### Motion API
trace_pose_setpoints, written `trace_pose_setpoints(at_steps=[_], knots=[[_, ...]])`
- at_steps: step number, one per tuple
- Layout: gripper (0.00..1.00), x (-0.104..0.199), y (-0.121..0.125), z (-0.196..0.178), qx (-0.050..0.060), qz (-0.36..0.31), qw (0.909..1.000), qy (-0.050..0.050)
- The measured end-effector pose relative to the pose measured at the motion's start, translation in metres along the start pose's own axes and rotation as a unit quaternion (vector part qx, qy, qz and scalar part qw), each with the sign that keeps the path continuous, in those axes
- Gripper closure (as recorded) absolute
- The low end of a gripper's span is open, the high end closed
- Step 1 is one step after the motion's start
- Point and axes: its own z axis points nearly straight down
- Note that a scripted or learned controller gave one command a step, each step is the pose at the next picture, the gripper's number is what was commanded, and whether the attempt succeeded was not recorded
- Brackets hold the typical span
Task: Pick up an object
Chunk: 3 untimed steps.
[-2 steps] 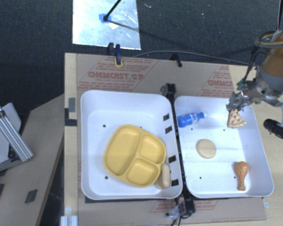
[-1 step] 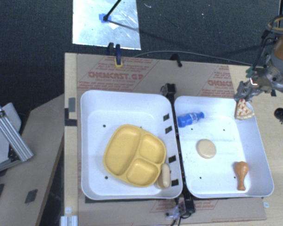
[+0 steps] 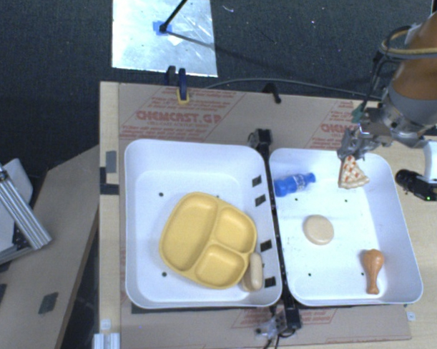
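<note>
My gripper (image 3: 350, 152) hangs over the far right part of the right bin (image 3: 400, 212). A toy pizza slice (image 3: 353, 175) dangles from it, narrow end up between the fingers, which are shut on it. Also in the right bin are a small blue bottle (image 3: 294, 183) lying near the far left, a round beige disc (image 3: 319, 229) in the middle, and a toy chicken drumstick (image 3: 372, 269) at the near right.
The left bin (image 3: 142, 203) holds a yellow divided plate (image 3: 209, 240) with a pale bread roll (image 3: 254, 272) against its near right edge. A black divider (image 3: 269, 208) runs between the bins. The grey arm with its orange band (image 3: 419, 63) reaches in from the upper right.
</note>
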Motion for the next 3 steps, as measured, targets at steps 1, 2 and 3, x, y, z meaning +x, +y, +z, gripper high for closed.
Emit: trace_pose_setpoints(at_steps=[1,2,3], knots=[[1.00,0.046,-0.004,0.006,0.001,0.000,1.0000,0.000],[1.00,0.094,0.004,0.004,0.000,-0.001,1.0000,0.001],[1.00,0.155,0.006,0.021,0.001,-0.001,1.0000,0.001]])
